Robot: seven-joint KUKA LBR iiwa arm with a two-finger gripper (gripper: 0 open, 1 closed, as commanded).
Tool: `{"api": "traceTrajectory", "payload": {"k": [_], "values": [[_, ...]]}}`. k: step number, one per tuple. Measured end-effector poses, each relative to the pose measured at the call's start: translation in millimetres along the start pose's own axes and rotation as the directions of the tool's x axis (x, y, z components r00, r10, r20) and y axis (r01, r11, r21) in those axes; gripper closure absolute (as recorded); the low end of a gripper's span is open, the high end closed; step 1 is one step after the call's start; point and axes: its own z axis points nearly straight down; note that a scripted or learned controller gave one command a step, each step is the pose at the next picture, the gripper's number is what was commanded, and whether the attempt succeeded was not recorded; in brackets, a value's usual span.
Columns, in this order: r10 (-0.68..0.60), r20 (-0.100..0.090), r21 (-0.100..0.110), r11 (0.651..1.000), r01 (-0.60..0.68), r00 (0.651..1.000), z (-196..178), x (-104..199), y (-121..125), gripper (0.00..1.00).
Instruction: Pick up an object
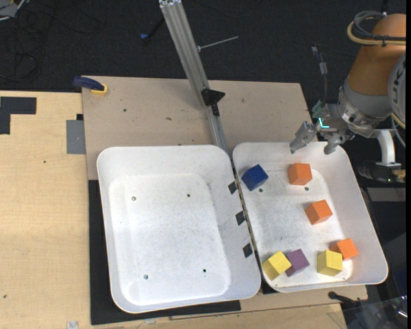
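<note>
My gripper [317,141] hangs above the far edge of the right bin [342,163], its two grey fingers spread apart with nothing between them. Just below it in the bin lies an orange cube [300,174]. A blue cube [254,177] sits near the bin's left wall. A second orange cube [318,212] lies mid-bin. Along the near edge sit a yellow cube [277,263], a purple cube [297,260], another yellow cube [329,262] and a small orange cube [346,248].
The left bin [123,184] lies beside the right one, with black clips [240,218] along the shared edge. A slanted aluminium rail [190,60] rises behind the bins. The arm's orange band [380,60] is at the upper right.
</note>
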Motion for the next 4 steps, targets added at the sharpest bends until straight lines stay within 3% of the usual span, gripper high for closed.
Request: {"api": "traceTrajectory", "payload": {"k": [2, 3, 4], "values": [[0.005, 0.000, 0.004, 1.000, -0.005, 1.000, 96, -10, -4, 0.00], [0.003, 0.001, 0.000, 1.000, -0.003, 1.000, 125, -10, -4, 0.00], [0.002, 0.001, 0.001, 1.000, -0.002, 1.000, 115, -9, -4, 1.00]]}}
